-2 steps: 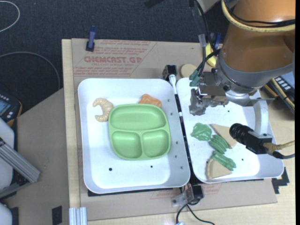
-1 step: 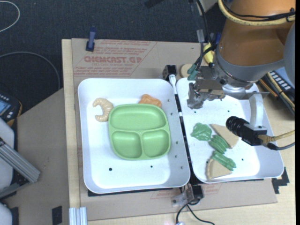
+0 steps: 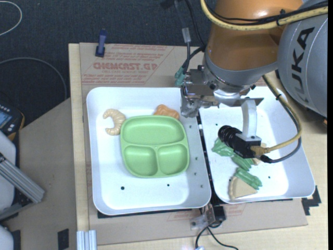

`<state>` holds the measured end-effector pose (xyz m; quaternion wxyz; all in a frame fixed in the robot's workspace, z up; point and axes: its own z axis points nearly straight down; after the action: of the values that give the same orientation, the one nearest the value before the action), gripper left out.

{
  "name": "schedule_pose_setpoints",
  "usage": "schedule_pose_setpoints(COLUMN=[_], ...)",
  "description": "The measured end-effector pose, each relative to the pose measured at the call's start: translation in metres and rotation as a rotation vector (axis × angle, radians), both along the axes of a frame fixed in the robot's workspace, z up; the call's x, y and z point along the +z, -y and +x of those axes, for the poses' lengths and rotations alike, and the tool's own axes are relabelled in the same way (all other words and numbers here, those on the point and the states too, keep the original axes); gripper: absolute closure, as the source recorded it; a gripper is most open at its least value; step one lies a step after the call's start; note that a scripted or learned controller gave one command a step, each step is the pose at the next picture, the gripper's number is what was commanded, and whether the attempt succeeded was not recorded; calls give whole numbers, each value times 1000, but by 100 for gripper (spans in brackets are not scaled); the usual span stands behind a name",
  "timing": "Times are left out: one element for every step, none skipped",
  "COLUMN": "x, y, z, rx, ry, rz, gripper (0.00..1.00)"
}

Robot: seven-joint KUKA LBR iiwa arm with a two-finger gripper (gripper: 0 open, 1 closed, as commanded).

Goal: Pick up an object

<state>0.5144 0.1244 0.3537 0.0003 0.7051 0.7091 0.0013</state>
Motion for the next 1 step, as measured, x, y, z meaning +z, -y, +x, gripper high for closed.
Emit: schedule_pose_setpoints(x=[-61], y=[38], z=[66], rx=[-11], ry=[-7], rz=[-4], gripper=[100])
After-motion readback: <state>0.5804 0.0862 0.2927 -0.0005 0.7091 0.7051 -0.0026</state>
